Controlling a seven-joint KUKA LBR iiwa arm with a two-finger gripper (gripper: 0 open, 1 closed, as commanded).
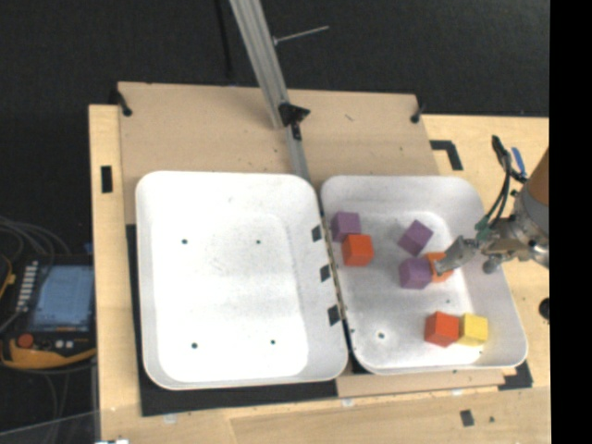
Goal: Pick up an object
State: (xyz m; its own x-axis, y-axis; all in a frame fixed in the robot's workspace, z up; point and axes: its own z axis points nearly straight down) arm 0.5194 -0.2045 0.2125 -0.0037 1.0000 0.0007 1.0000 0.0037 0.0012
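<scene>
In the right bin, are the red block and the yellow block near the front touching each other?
Touching. The camera view shows the red block and the yellow block side by side with their facing sides pressed together and no white bin floor visible between them.

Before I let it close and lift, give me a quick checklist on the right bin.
1. Gripper is over the right bin, near its right side: ok.
2. A target sits at the fingertips: an orange block shows partly under the gripper: ok.
3. Block seen between the fingers: cannot tell, the gripper covers most of it.
4. Room around the target: not ok, a purple block sits right beside it on the left.
5. Other blocks clear of the gripper: ok, the red block and yellow block lie nearer the front edge.
</scene>
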